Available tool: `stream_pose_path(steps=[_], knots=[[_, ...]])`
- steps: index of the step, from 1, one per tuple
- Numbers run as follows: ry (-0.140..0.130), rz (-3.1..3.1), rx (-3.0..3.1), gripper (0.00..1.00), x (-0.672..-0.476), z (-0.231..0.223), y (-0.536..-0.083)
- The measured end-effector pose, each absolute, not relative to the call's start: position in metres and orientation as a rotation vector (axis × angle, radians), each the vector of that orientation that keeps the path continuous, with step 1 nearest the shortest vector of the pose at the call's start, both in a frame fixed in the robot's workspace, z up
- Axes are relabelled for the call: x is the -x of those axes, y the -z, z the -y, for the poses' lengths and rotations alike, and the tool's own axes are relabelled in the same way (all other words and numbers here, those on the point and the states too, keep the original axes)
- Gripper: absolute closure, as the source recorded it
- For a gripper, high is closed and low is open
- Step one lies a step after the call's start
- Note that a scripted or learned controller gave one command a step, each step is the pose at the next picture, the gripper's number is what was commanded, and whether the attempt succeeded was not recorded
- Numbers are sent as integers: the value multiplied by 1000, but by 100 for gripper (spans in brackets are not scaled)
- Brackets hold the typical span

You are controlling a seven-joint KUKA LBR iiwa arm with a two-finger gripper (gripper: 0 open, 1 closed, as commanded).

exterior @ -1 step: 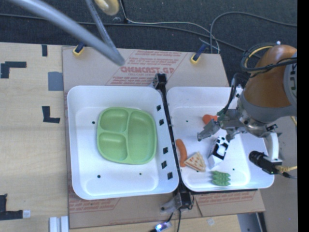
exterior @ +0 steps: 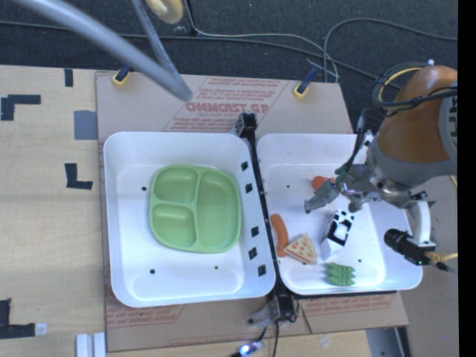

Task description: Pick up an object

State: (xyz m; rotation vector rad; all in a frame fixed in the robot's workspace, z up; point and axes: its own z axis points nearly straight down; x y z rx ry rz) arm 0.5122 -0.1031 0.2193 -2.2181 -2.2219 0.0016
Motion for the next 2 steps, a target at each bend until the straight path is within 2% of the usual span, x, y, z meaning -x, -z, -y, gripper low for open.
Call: stream_pose_path(steps=[1, 2], knots=[[-6, 2218, 2218, 0, -504, 105, -172], [-3, 2220, 2220, 0, -504, 112, -126]])
